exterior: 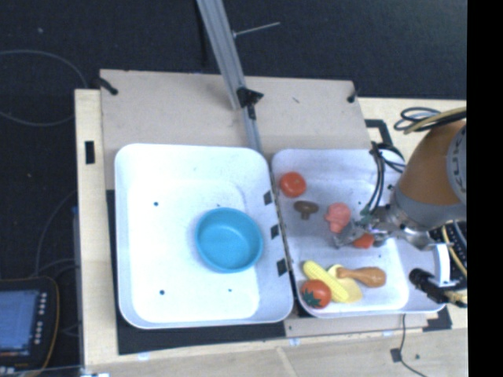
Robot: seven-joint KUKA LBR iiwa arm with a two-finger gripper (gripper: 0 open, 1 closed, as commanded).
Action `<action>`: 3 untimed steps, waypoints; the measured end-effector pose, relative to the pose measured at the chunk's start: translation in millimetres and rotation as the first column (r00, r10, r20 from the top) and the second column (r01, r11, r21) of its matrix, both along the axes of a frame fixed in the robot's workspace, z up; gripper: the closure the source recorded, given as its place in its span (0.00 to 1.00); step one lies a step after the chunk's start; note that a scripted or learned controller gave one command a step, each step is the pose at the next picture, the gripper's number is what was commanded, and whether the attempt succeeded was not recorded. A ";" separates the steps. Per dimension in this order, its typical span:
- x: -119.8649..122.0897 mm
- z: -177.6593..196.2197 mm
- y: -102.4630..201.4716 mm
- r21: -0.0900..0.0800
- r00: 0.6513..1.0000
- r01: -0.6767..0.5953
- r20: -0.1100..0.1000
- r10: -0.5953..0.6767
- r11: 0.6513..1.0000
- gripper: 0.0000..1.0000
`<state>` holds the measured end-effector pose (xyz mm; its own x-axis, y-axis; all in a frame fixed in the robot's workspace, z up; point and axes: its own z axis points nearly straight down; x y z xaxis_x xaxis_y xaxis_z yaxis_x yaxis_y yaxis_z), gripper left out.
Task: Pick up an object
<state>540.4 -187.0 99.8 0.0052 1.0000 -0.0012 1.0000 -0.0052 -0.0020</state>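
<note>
Tool (355,235) low in right bin (330,167); pink toy (338,215) just beside

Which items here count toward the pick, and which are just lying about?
Job: gripper; right bin candidates: small red piece at the gripper, pink toy, orange ball, corn, tomato, drumstick, brown mushroom.
Idle: blue bowl, left bin.
</note>
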 end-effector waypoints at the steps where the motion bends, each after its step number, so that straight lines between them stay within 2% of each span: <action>1: 2.3 14.2 -1.4 -0.002 1.000 0.005 0.011 -0.005 1.000 1.00; 3: 5.1 106.0 -9.3 0.000 1.000 -0.007 0.010 0.007 1.000 1.00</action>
